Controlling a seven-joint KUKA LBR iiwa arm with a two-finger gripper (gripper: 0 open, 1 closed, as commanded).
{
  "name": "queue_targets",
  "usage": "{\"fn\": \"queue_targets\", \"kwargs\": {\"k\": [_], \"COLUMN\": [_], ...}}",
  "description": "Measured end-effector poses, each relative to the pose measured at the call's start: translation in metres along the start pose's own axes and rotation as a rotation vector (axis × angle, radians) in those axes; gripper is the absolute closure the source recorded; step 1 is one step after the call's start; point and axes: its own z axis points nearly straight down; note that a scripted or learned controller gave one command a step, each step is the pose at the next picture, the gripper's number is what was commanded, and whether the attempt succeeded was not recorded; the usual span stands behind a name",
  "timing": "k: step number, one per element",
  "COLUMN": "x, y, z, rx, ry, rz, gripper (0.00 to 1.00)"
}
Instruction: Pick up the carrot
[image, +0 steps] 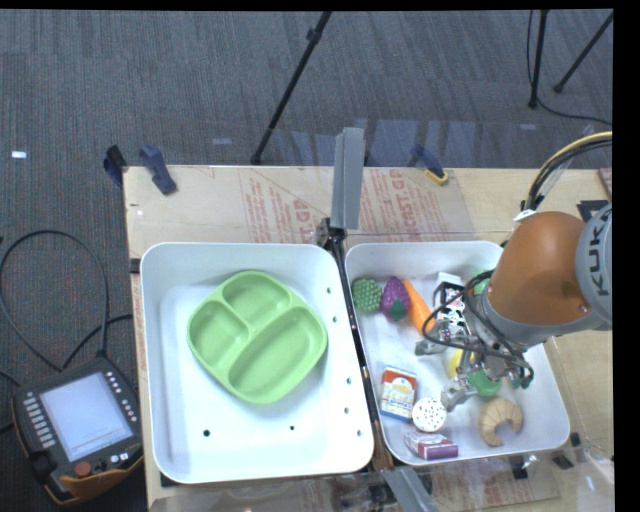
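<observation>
Here the small orange toy carrot (417, 305), a slim tapered plastic piece, lies slantwise in the right white plastic bin (395, 255), up and to the left of the jaws (478, 380), apart from them. Its upper end sits beside the purple plastic grape bunch (394, 297), with a green knobbly round toy (367, 294) just left of that.

The grey arm with its orange band (540, 275) hangs over the right part of this bin, and the jaws point down among the toys; whether they are apart or together cannot be told, as wrist and cables cover them. Close under them show a green piece (487, 381) and a yellow piece (456, 362), partly hidden. Just below and right lies a tan plastic croissant (499, 421). Below and left are a white perforated round disc (429, 413), a small red and white carton (398, 393) and a pink-edged flat packet (431, 446).

Well to the left, the other white bin (165, 400) holds a light green divided plastic plate (257, 335). Both bins rest on the wooden desk (230, 200).
</observation>
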Motion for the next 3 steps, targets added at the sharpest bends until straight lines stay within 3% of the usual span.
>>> {"fn": "queue_targets", "kwargs": {"k": [1,2,3], "x": [-0.082,-0.086,-0.088], "y": [-0.009,0.014,0.017], "z": [-0.004,-0.003,-0.014], "rx": [0.002,0.001,0.001], "ry": [-0.008,-0.006,-0.008], "rz": [0.167,0.155,0.148], "gripper": [0.00,0.00,1.00]}}
